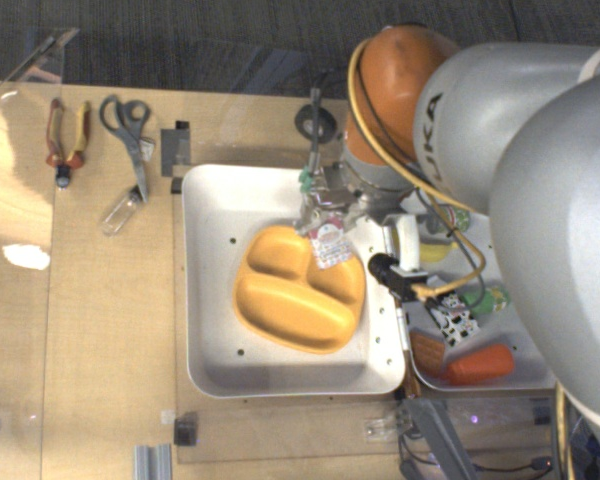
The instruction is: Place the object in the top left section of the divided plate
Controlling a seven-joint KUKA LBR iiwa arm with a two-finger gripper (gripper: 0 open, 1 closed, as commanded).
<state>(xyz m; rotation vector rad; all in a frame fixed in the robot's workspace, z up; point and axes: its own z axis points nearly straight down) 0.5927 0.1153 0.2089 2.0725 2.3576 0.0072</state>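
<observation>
- Grey arm (540, 178), bulky and close to the lens, fills the right side, its orange band (400, 63) curving above the wrist.
- Down at the lower right, the right bin (500, 373) holds an orange carrot-shaped toy (480, 364), a small black-and-white spotted piece (454, 320), and something green (490, 300) beside the arm.
- Left of that sits the left bin (215, 298), with the yellow divided plate (298, 288) lying in its middle, tilted so its large section faces the lower edge.
- At the plate's upper right edge, the pincer (325, 208) points down; a small pink-and-white object (329, 244) sits right under its tip, over the plate's upper right section. From where I stand I cannot tell whether the pincer is clenched or released, nor whether it grips that object.
- Farther off, on the wooden desk (100, 348) to the left, lie scissors (130, 138) with grey handles and red-handled pliers (65, 140), side by side and apart from the bins.
- A white patch (25, 257) lies on the desk near the left edge.
</observation>
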